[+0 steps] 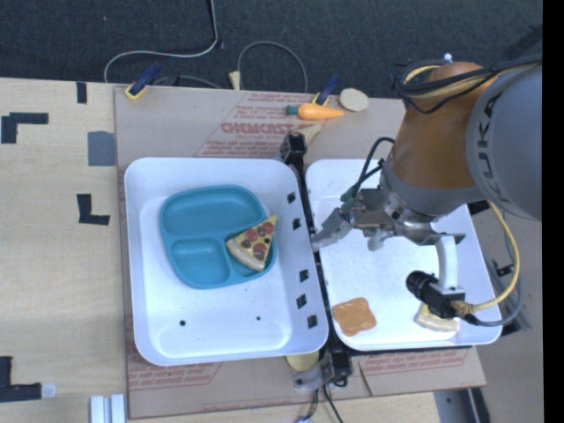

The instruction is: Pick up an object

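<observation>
Seemingly light and stiff, the brown toy toast [354, 316] is seen lying flat in the right bin [397, 280], best taken across its edges; whether the gripper [351, 226] is open or closed cannot be told.

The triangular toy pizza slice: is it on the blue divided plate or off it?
On it: the toy pizza slice lies flat on the right side of the blue divided plate.

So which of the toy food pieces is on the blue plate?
The pizza slice, resting on the blue plate in the left bin. The brown toast lies on the right bin floor; the carrot sits outside both.
</observation>
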`<action>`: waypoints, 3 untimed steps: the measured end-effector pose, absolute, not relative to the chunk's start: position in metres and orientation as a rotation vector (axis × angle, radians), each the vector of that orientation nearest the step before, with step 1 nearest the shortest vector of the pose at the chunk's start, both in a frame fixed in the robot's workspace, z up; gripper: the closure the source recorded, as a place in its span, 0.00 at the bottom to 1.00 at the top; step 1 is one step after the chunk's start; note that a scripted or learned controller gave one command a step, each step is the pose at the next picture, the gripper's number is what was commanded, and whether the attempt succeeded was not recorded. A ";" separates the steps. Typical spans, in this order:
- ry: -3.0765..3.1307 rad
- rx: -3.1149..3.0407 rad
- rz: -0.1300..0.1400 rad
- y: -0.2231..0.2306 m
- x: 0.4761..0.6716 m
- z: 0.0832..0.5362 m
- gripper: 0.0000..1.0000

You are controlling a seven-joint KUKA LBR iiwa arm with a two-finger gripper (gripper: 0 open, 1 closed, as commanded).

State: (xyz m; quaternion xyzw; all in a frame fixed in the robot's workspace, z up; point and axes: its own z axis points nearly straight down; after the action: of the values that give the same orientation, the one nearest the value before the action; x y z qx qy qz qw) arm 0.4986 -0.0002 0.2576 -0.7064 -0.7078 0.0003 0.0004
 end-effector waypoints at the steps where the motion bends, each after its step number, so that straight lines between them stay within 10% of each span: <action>1: -2.218 -2.220 0.009 -0.016 0.516 0.195 0.00; 2: -2.227 -2.219 -0.001 -0.018 0.588 0.183 0.00; 3: -2.221 -2.219 0.004 -0.003 0.549 0.184 0.00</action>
State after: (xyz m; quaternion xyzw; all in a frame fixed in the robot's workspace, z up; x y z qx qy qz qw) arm 0.5492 -0.0032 0.1839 -0.7069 -0.7073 0.0013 0.0009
